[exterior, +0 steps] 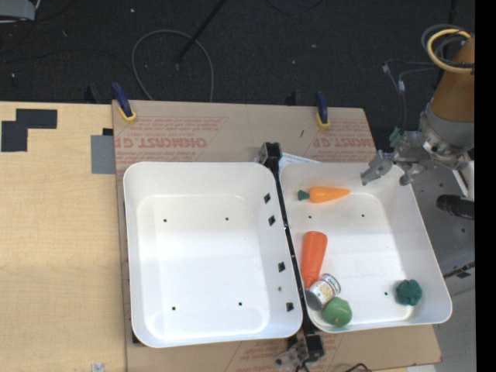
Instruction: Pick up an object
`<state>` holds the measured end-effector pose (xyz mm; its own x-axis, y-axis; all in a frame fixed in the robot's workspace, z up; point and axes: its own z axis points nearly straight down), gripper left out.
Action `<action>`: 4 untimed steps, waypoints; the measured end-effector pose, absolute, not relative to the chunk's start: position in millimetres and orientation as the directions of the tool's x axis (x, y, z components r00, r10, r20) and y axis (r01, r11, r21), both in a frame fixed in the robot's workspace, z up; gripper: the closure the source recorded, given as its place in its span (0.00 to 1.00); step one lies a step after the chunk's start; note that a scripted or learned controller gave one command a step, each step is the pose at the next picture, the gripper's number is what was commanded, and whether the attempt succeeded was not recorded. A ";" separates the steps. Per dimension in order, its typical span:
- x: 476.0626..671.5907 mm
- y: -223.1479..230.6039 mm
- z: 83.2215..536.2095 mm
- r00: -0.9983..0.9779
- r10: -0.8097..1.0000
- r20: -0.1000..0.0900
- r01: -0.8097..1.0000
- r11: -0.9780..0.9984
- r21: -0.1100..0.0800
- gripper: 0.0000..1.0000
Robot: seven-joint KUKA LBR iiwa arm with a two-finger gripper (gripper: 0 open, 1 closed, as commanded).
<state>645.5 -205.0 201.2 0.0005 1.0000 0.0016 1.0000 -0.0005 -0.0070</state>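
Five things lie in my right bin (pixel 422 231): carrot (pixel 328 194), orange tube (pixel 313 257), small can (pixel 324 290), green apple (pixel 337 312), green ball (pixel 409 291). My tool (pixel 385 170) hovers spread above that bin's far rim, pinching nothing.

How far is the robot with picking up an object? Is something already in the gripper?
Nothing looks done yet. The gripper is open and holds nothing, hovering above the far right corner of the right bin. The carrot, the orange bottle, the small can, the green apple and the dark green lump all lie in that bin. Left: descend, close on one, lift it.
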 end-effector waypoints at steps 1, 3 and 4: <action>647.0 -205.1 205.2 0.000 1.000 0.000 1.000 0.000 0.000 0.00; 650.0 -214.6 92.0 0.000 1.000 0.001 1.000 0.000 -0.004 0.00; 650.3 -213.7 86.9 -0.002 1.000 0.000 1.000 0.002 0.000 0.00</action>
<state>650.3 -213.7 86.9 -0.0016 1.0000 -0.0002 1.0000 0.0016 -0.0003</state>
